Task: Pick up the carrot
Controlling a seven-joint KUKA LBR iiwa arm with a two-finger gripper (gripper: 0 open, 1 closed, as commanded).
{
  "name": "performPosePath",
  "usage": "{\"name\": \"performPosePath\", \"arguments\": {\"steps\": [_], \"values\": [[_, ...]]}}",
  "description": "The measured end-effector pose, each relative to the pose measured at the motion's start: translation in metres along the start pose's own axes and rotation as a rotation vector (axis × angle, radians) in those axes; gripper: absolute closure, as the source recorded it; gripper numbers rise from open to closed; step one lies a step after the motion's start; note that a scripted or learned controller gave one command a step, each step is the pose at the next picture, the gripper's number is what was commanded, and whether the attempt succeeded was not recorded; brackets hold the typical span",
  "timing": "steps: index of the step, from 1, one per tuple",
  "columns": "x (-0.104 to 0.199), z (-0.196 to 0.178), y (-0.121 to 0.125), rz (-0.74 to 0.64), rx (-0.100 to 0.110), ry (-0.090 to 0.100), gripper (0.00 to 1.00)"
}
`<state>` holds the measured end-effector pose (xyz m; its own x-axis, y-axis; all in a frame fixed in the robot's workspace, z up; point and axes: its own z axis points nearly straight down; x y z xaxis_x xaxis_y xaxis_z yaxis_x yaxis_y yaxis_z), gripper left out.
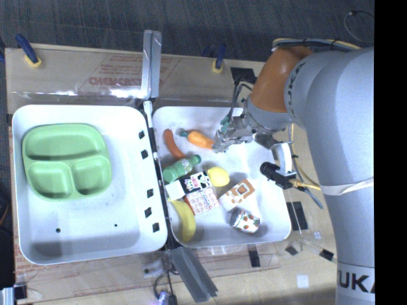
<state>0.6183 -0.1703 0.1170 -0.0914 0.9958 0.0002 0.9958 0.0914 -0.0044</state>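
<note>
The carrot (198, 138) is a short orange piece with a green tip, lying near the back of the right bin (270, 229). My gripper (222, 141) hangs just to the carrot's right, its fingers low over the bin floor and close to the carrot's end. Nothing shows between the fingers. The grey arm with its orange band (275, 81) reaches in from the right above the bin.
A red-orange sausage (172, 143) lies left of the carrot. Nearer the front lie a green bottle (180, 168), a lemon (218, 176), small cartons (202, 202), a banana (185, 218) and a cup (245, 221). The left bin holds a green divided tray (66, 160).
</note>
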Motion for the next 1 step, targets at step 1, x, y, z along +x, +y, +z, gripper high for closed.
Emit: {"name": "performPosePath", "arguments": {"steps": [1], "values": [[0.0, 0.0, 0.0, 0.0, 0.0, 0.0, 0.0]]}}
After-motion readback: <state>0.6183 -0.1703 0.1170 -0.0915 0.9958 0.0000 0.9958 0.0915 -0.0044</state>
